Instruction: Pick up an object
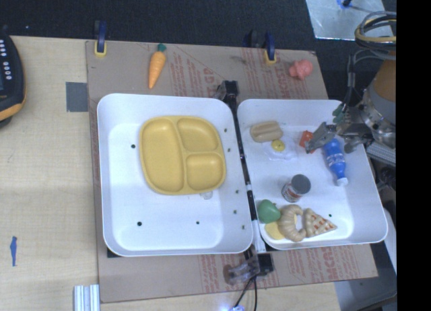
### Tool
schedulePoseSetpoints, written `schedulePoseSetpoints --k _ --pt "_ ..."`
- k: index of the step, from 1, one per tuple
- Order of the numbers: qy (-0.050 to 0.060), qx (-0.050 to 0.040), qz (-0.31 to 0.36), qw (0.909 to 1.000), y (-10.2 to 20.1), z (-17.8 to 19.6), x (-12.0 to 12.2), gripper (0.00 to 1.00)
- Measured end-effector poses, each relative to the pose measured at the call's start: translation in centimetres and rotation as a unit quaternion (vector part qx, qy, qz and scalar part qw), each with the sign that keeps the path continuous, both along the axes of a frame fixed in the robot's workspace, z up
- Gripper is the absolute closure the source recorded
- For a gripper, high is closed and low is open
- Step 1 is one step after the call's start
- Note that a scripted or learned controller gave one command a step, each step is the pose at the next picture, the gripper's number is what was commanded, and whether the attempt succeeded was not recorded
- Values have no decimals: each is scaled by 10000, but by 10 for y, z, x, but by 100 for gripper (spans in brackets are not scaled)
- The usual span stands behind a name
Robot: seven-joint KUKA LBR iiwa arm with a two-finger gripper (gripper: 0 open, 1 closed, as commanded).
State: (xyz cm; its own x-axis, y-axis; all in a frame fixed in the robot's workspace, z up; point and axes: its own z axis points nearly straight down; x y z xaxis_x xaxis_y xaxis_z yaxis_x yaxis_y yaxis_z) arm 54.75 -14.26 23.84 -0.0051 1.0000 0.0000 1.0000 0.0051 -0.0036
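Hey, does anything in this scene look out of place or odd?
Two toys lie outside the bins on the brown mat: a carrot above the left bin and a pink lump above the right bin. Everything else sits inside the bins; nothing looks spilled or broken.

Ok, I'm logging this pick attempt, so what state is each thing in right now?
Yellow plastic three-compartment plate: flat in the left white bin.
Blue plastic bottle: lying on its side in the right white bin, just under the tool.
Small grey can: upright, free.
Tan bread roll: lying free.
Toy orange carrot: lying on the cardboard outside both bins.
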Motion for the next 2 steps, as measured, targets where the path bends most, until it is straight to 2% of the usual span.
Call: schedulePoseSetpoints --k 1,2 --pt "-2 15 -10 10000 -1 -151 -30 0" --pt "-57 -21 5 10000 -37 -121 55 0"
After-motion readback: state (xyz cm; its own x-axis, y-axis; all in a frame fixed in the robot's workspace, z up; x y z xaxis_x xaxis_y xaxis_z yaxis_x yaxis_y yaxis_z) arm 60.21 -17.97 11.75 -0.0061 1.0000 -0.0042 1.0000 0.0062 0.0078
